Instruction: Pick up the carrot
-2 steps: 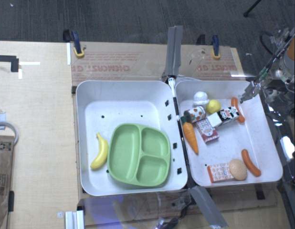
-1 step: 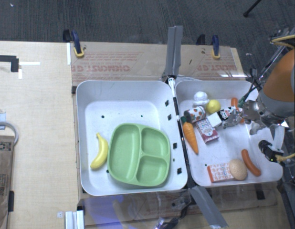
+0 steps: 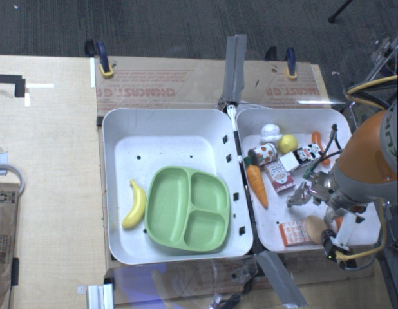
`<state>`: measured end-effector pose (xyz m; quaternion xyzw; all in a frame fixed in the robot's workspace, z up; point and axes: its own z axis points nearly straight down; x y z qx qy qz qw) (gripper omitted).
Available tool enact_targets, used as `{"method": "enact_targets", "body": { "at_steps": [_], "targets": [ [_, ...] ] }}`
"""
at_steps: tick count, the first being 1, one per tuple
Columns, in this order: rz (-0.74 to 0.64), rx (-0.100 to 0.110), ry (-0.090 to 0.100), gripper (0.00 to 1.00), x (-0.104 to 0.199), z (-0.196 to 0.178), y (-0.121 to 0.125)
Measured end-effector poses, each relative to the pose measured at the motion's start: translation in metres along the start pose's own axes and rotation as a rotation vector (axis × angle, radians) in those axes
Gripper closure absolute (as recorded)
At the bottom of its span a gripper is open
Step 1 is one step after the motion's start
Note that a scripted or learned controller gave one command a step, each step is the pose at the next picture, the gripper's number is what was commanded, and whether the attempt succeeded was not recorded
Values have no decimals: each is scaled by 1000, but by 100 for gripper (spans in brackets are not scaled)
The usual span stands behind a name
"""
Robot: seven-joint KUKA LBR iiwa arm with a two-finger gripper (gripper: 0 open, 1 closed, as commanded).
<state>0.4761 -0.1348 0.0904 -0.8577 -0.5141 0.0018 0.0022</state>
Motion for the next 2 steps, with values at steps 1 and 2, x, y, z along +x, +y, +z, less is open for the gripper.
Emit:
{"method": "enact_targets", "body": {
  "at_steps": [1, 2],
  "targets": [
    [12, -2, -1, 0, 47, 0, 2],
    [14, 1, -2, 100, 46, -9, 2]
  ]
}}
